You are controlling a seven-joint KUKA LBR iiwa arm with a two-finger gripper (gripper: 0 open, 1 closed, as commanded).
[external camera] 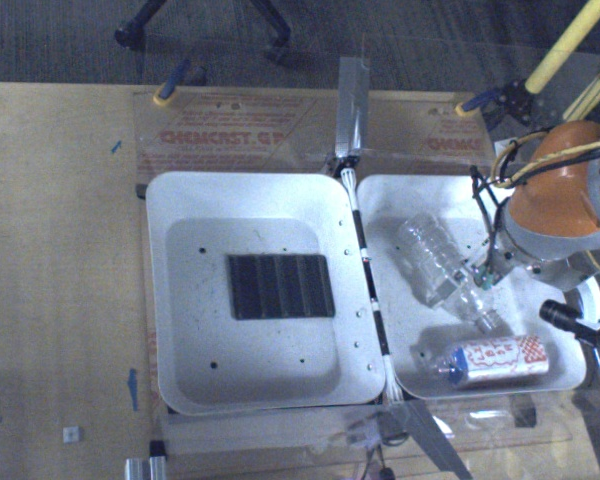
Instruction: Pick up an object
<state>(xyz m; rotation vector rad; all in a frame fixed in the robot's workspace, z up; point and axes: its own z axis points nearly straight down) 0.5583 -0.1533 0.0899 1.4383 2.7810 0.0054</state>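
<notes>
Grey arm with orange band enters from the right; its gripper point(487, 276) sits low in the right bin point(380, 203), beside a clear plastic bottle point(435, 258) lying on its side. Finger state: cannot tell. Nearer lies a red-and-white patterned bottle point(500, 358). The left bin point(175, 203) holds a dark ribbed tray point(280, 286). Both bins rest on a wooden bench point(50, 268).

The grey KUKA arm point(570, 223) has a rounded, smooth shell, and a glossy orange band point(565, 183) wraps it above the wrist. Yellow and black cables point(500, 168) loop beside that band. Below sits a pale grey ring, then the small dark two-finger gripper point(485, 276), with a black cylindrical fitting point(565, 318) just beside it.
</notes>
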